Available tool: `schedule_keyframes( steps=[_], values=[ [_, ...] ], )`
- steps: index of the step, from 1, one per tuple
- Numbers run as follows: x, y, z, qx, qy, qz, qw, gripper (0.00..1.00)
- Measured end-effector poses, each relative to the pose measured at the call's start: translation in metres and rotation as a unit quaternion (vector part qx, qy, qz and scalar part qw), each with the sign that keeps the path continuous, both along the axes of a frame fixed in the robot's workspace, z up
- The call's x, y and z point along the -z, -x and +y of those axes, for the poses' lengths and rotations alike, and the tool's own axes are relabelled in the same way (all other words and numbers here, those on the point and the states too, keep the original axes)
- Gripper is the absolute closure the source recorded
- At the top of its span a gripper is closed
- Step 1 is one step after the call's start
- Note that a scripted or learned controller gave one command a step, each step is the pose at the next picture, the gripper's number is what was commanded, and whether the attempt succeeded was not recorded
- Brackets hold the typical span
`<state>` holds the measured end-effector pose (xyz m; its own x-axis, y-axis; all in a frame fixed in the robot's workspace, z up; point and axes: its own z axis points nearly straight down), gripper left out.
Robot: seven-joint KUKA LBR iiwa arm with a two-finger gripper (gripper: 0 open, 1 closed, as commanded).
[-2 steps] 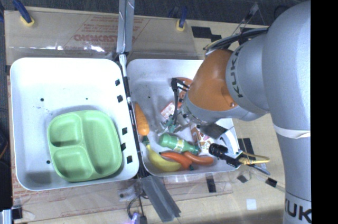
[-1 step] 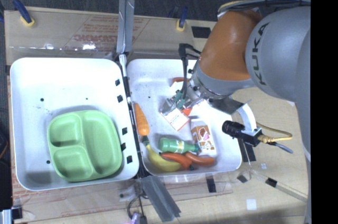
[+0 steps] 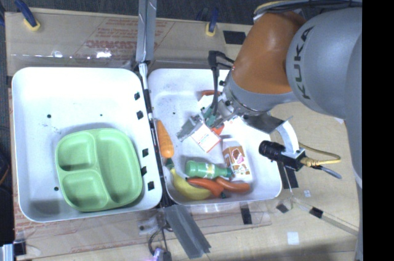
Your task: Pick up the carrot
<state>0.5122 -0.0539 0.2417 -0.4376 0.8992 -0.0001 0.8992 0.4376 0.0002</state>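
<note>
Two white bins sit side by side. The left bin (image 3: 37,130) holds one green divided plate (image 3: 98,168) with three compartments, lying in the near half of that bin, well left of the carrot.

The carrot (image 3: 164,139) is in the right bin (image 3: 178,78), lying lengthwise against that bin's left wall, thin end toward the far side. It is untouched, with the gripper off to its right and apart from it. Just nearer than the carrot and to its right, one yellow banana (image 3: 188,190) curves along the front wall. Beside it lie one green bottle (image 3: 206,168) on its side, one red-orange elongated item (image 3: 215,184) that may be a pepper or sausage, and one small white and orange carton (image 3: 237,161). A white card with red print (image 3: 206,140) lies right of the carrot.

The arm reaches in from the right, its orange band (image 3: 265,56) and grey body covering the right bin's far right corner. The gripper (image 3: 209,117) hangs over the middle of the right bin, right of the carrot and slightly farther back. Its fingers are dark and tangled with cables and a grey metallic part (image 3: 189,127), so I cannot tell whether they are spread or pressed together. A small red-orange piece (image 3: 206,93) beyond the gripper is too partly hidden to identify.
</note>
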Motion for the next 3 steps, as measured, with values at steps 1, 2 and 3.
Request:
schedule_keyframes(
  steps=[1,2,3],
  values=[
    [0.051,-0.02,0.048,-0.014,0.0001,0.002,0.9999,0.0],
    [0.051,-0.007,0.024,-0.013,-0.0002,0.002,0.9999,0.0],
    [0.123,0.037,-0.046,0.127,-0.0002,0.003,0.9919,0.0]
  ],
)
